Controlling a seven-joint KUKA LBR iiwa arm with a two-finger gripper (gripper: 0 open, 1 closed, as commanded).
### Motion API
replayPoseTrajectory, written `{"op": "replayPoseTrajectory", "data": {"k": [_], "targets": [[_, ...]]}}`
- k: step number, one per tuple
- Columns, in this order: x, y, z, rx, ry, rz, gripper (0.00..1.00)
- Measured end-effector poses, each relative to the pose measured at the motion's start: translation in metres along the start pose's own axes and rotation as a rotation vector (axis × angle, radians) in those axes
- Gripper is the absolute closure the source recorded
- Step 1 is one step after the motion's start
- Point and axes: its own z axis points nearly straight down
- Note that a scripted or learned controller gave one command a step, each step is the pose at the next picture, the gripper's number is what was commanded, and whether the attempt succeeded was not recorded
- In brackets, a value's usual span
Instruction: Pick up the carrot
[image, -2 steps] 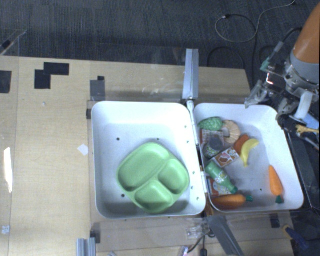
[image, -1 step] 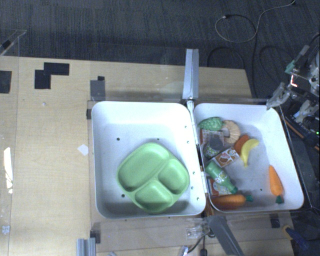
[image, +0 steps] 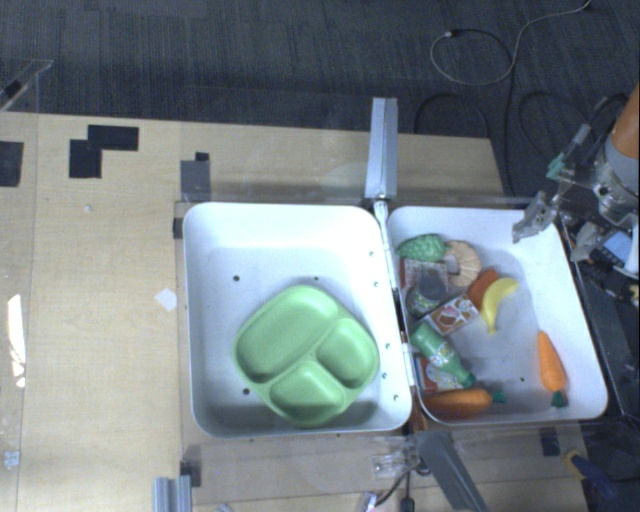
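Gripper (image: 535, 215): I see it above the right bin's far right corner, over the rim; nothing sits between its fingers, and I cannot tell whether they are spread or pressed together.
Arm (image: 615, 165): I see it enter from the right edge, grey, with orange showing at the frame's border.
Carrot (image: 550, 365): lies lengthwise along the right wall of the right bin, green top toward the near corner, apart from the other items, with bare floor on its left side.
Second carrot (image: 462, 401): lies against the near wall of the same bin, beside a green bottle (image: 440, 355).
Right bin (image: 580, 300): clutter packs its left half; I count open floor in the middle and toward the right wall.
Banana (image: 498, 300): yellow, near the bin's middle, touching an orange piece behind it.
Small carton (image: 455, 315): just left of the banana.
Left bin (image: 210, 330): holds a green divided plate (image: 307, 352) toward its near side; the far half is bare floor.
Divider (image: 380, 160): a metal post where the two bins meet at the far edge.
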Motion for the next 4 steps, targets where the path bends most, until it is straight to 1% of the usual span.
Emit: {"op": "replayPoseTrajectory", "data": {"k": [1, 2, 3, 4], "targets": [[-0.027, -0.048, 0.1, 0.001, 0.0, -0.021, 0.0], [-0.053, -0.065, 0.105, -0.001, 0.001, -0.278, 0.0], [-0.065, -0.07, 0.177, -0.019, 0.005, -0.279, 0.0], [-0.066, -0.071, 0.169, -0.016, 0.004, -0.278, 1.0]]}}
